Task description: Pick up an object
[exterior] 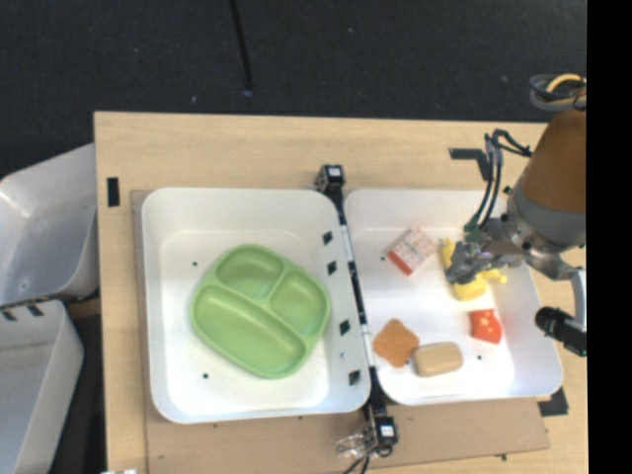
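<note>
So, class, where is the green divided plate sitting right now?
The green divided plate lies in the left bin, near its middle, across the divider from the brown cookie-like piece in the right bin.

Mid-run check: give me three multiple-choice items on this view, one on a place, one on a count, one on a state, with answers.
1. Where is the green divided plate?
A. left bin
B. right bin
C. bare bench

2. How many loose objects lie in the right bin?
A. two
B. five
C. eight

3. Where is the gripper?
A. above the plate
B. down at the yellow object
C. outside both bins

Answers: 1 A, the plate rests in the left bin. 2 B, red-and-white packet, yellow object, red block, brown piece, tan piece. 3 B, it sits right over the yellow object.
</note>
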`<act>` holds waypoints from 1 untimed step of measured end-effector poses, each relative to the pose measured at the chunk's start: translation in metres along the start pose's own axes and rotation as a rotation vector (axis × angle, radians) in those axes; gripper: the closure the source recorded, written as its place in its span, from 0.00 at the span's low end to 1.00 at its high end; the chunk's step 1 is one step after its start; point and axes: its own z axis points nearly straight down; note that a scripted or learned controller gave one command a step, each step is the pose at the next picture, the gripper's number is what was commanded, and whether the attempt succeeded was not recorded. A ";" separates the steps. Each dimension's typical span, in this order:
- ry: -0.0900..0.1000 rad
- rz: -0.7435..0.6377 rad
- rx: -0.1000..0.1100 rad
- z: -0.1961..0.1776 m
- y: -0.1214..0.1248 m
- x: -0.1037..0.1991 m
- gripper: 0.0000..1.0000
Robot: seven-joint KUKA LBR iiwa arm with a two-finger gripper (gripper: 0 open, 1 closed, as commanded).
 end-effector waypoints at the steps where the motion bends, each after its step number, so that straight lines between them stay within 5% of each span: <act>1: 0.000 -0.001 -0.001 -0.009 0.021 0.052 1.00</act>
